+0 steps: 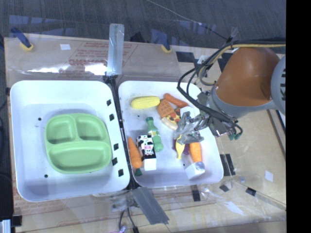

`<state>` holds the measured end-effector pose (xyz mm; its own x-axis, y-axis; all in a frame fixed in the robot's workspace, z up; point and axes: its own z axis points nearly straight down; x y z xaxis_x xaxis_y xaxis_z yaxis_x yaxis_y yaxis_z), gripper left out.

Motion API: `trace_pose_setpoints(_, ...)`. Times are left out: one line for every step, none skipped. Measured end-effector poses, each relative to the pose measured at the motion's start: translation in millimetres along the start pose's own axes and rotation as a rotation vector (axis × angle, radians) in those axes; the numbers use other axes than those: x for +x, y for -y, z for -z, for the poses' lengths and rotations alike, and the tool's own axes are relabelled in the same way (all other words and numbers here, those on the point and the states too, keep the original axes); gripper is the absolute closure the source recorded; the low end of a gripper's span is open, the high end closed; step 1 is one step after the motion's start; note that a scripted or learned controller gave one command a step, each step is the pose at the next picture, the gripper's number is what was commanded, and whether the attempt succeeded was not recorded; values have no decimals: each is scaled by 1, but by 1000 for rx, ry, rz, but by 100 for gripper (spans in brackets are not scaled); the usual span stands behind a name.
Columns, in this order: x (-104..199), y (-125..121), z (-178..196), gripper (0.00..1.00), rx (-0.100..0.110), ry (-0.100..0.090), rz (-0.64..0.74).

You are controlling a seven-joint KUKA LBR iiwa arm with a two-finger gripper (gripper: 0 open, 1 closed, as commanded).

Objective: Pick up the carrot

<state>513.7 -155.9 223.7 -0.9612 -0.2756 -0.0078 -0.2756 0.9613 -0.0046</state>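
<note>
Beside the fingers [187,130] crowd a carrot [195,152] and a pizza slice [167,111]. Farther off stands a milk carton [147,149]; bare bin floor [167,166] lies between.

The carrot [134,152] is orange, elongated and tapered. It lies flat in the right bin [165,179], against the bin's left wall, toward the near-left corner.

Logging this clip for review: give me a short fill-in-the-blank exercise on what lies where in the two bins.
1. The green divided plate lies in the ____ bin.
2. The corn cob is coloured ____.
3. The carrot lies against the right bin's ____ wall.
4. The milk carton sits between the carrot and the green ____.

Missing words: left; yellow; left; bottle
</note>
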Motion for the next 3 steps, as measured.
trace_pose_setpoints(1,0,-3,0,-3,-5,0)
trace_pose_setpoints(28,48,-98,0,-9,-9,208)
trace_pose_setpoints(28,48,-113,0,9,14,203)
